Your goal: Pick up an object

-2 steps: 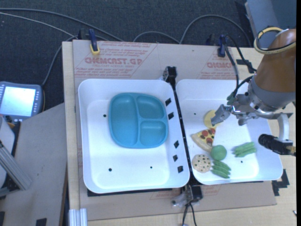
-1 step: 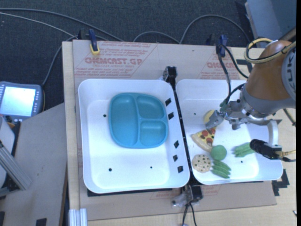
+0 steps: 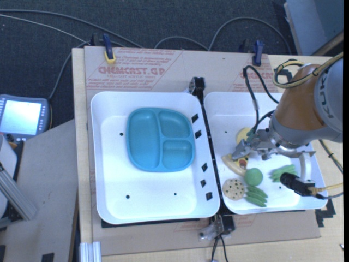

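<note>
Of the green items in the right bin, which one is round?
The green ball, lying just above the cookie. The green piece below it is long and pod-like, and the green item to its right is leafy and irregular.

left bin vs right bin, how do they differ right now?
The left bin holds one item, a blue divided plate; the right bin holds several small toy foods, including a cookie and a green ball. The gripper is over the right bin, not the left. Both are shallow and white.
</note>
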`<state>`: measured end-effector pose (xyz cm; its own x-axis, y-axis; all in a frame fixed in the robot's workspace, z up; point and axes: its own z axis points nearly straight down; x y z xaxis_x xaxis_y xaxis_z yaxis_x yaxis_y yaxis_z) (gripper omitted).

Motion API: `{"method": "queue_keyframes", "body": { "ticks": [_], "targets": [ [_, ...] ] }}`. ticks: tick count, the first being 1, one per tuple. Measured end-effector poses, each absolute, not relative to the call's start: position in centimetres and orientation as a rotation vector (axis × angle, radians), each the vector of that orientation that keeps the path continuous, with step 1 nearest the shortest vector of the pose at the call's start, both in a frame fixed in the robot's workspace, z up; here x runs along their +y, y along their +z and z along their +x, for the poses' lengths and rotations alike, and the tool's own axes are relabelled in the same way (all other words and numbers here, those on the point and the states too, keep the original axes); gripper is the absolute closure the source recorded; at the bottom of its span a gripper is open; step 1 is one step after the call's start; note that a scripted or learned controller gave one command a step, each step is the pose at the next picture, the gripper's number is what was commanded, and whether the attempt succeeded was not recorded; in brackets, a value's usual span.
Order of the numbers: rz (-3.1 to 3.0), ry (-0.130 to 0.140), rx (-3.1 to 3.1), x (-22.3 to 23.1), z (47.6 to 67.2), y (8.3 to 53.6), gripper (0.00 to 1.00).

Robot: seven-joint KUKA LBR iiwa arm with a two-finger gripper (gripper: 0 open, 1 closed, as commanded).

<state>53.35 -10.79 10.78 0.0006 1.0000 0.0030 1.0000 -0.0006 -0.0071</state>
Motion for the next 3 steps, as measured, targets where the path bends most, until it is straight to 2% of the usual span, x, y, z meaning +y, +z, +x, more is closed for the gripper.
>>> {"method": "queue_keyframes", "body": {
  "ticks": [1,2,3],
  "targets": [
    [-2.222,-0.002,-2.219,-10.8,53.5,12.1,1.00],
    [-2.223,-0.005,-2.226,-10.7,53.2,18.4,1.00],
    [-2.224,-0.006,-2.227,-11.4,53.9,24.3,1.00]
  ]
}}
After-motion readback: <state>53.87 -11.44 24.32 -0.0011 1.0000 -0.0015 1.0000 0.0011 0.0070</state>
